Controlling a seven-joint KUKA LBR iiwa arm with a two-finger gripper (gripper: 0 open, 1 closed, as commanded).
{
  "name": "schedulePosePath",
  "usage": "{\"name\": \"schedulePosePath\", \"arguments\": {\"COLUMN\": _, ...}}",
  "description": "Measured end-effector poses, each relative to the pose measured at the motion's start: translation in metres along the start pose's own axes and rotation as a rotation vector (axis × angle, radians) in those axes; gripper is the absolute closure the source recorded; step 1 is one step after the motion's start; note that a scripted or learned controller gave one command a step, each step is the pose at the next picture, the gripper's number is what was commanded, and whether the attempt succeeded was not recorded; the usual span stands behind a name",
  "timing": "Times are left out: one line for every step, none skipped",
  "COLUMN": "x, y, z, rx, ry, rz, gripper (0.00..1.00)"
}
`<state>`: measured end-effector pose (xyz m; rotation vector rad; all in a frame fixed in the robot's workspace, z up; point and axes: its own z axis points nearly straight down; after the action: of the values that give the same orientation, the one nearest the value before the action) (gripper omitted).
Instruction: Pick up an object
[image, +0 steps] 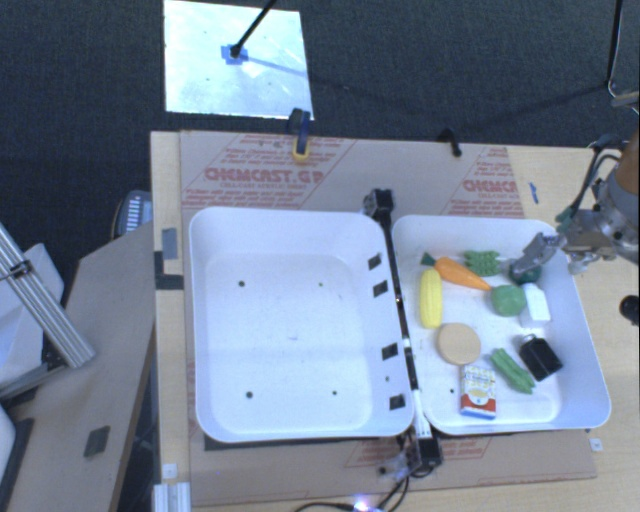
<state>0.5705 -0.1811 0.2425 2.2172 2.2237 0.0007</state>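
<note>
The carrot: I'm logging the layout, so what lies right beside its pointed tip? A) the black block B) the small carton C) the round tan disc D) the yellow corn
D: the carrot points its tip left at the top of the yellow corn, in the right bin.

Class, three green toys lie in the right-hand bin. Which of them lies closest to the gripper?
The leafy green piece by the carrot's tip; the gripper hangs just right of it. The round green one sits lower, the long green one lowest.

Gripper (530, 262) over right bin (585, 330)
</note>
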Motion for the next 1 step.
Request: {"name": "schedulePosePath", "arguments": {"x": 0.1124, "y": -0.0620, "z": 0.0617, "rx": 0.010, "ry": 0.007, "rz": -0.009, "gripper": 0.00}}
